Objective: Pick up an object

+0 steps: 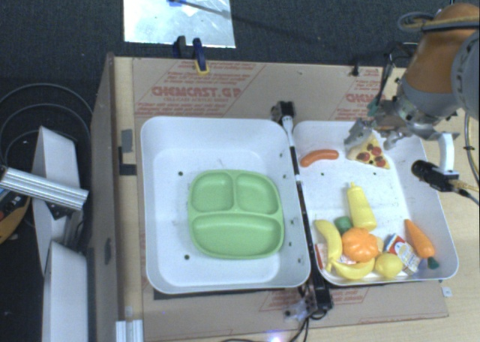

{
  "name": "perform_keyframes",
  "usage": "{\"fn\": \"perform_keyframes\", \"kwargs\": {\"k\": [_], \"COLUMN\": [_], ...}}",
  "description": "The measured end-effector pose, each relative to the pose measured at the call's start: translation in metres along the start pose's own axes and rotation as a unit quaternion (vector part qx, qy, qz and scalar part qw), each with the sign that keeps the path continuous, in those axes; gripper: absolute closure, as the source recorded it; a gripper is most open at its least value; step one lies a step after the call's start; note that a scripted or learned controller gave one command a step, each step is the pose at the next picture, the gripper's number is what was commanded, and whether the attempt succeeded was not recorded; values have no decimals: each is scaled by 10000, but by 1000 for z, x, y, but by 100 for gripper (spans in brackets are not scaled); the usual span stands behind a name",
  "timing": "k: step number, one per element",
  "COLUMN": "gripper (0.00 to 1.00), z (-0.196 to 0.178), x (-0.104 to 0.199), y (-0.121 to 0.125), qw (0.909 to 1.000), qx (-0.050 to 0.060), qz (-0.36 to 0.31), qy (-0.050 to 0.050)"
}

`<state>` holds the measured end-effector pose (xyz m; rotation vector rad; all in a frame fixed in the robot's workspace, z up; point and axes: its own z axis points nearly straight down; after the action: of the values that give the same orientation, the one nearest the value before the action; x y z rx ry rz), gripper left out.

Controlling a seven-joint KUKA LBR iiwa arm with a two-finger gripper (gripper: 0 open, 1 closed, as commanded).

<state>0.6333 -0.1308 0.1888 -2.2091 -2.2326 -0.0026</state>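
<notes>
1. Nearest the camera, the front corner of the right bin point(450, 254) holds a cluster of toy food: a banana point(334, 247), an orange fruit point(359, 244), a lemon point(388, 264) and a small red-and-white packet point(401, 250), all touching or just beside one another.
2. At 3 o'clock from the cluster lies a carrot point(420, 238), tilted, with its tip toward the bin's near right corner.
3. A small green item point(343, 223) sits between the banana and the orange fruit; its kind cannot be told.
4. A yellow bottle point(361, 206) lies at 12 o'clock from the orange fruit, long axis running near to far.
5. The left bin point(161, 153) carries a green divided plate point(236, 213) with three compartments, set near the bin's middle.
6. A sausage point(319, 157) lies in the far part of the right bin, at 11 o'clock from the yellow bottle, well apart from it.
7. A pizza slice point(369, 153) lies at 3 o'clock from the sausage, near the far wall.
8. The gripper point(369, 132) is positioned directly over the pizza slice, at its far edge. Its fingers are spread to either side of the slice's tip; whether they are touching or clamping the slice cannot be determined.
9. The arm point(442, 55) enters from 2 o'clock, orange band uppermost.
10. Farthest, a shiny sheet point(178, 3) lies on the dark floor beyond the bench.
</notes>
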Motion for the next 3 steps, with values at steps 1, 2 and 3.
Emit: {"fn": "perform_keyframes", "kwargs": {"k": [1,2,3], "gripper": [0,0,100], "z": [110,105,94], "x": [0,28,27], "y": [-25,-66,-63], "qw": [10000,10000,10000], "qx": [20,18,-16], "qz": [55,48,47], "qy": [-1,0,-13]}}
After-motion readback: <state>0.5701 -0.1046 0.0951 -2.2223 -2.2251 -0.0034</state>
